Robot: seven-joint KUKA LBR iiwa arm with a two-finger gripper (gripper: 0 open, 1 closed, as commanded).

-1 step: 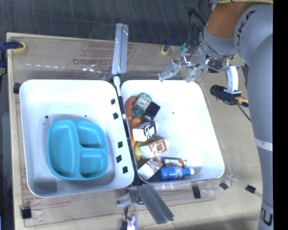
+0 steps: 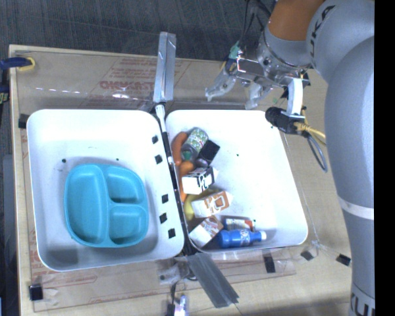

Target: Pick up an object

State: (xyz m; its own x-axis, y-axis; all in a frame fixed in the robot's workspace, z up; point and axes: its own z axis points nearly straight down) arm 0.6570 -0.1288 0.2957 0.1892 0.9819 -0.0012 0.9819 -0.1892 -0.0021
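Observation:
My gripper (image 2: 236,95) hangs above the far rim of the right bin (image 2: 283,176), its two grey fingers spread open with nothing between them. The objects lie along the right bin's left side: a green-labelled can (image 2: 195,139), a black box (image 2: 208,152), an orange item (image 2: 178,147), a black-and-white carton (image 2: 199,180), an orange-and-white carton (image 2: 212,203) and a blue bottle (image 2: 240,237) near the front rim. The gripper is well behind and above all of them.
The left bin (image 2: 46,150) holds a blue divided tray (image 2: 106,204). A metal divider bar (image 2: 163,68) runs between the bins at the back. The arm's grey body (image 2: 349,143) fills the right side. A black cable connector (image 2: 283,119) hangs over the right bin's far right corner.

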